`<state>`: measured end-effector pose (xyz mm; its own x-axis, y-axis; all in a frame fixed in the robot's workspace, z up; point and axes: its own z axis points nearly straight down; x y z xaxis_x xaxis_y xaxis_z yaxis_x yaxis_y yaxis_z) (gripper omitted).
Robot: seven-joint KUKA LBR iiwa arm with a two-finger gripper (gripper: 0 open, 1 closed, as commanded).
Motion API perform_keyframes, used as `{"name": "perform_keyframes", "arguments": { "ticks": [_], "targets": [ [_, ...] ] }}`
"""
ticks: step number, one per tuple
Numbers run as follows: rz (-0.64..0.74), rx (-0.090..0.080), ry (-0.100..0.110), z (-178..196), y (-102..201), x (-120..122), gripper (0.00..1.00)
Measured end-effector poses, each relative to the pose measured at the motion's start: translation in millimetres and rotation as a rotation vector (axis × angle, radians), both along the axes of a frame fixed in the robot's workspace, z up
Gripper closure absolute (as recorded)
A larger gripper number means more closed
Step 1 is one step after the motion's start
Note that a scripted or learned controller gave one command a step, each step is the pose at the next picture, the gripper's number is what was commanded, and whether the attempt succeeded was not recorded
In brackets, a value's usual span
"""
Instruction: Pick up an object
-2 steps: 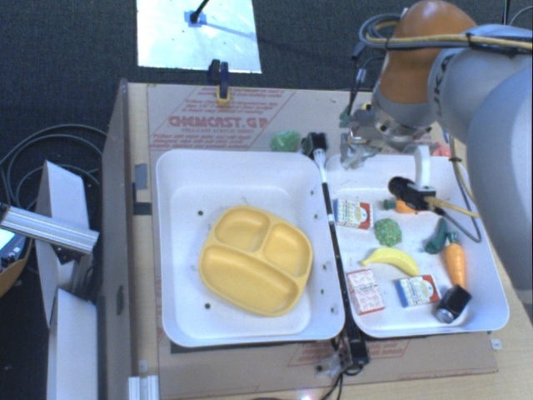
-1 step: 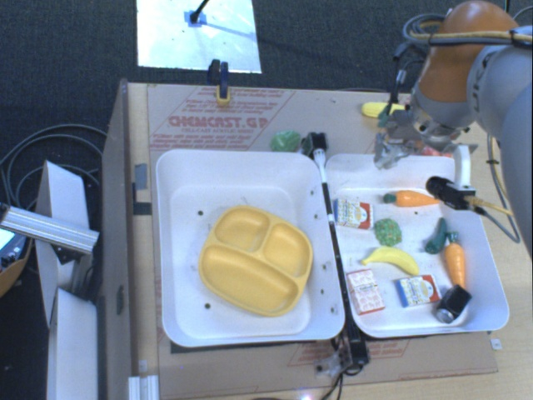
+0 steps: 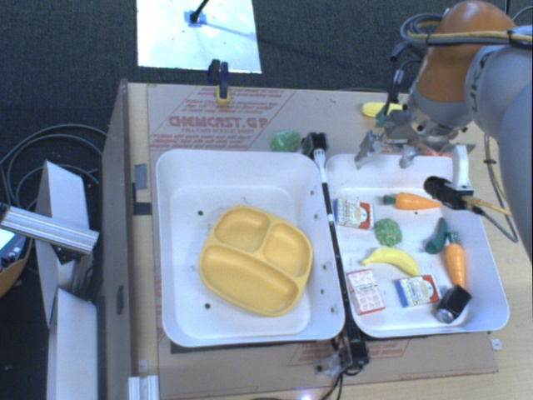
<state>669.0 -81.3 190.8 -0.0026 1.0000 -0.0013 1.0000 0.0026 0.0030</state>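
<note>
Nearest, right bin [image 3: 487,311]: can [image 3: 451,304], cartons [image 3: 416,290], banana [image 3: 393,259]; further back, broccoli [image 3: 386,232], carrot [image 3: 414,200]. Left bin [image 3: 175,223]: yellow tray [image 3: 256,259]. Farthest, the tool [image 3: 385,152] hangs over the right bin's far rim, fingers spread, pinching nothing. Advice: centre over one isolated item, such as the broccoli, before descending.
</note>
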Motion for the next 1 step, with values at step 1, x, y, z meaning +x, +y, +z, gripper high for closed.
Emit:
{"name": "perform_keyframes", "arguments": {
  "ticks": [1],
  "targets": [
    [0.004, -0.001, -0.01, -89.9, -37.3, -39.3, 0.0]
  ]
}}
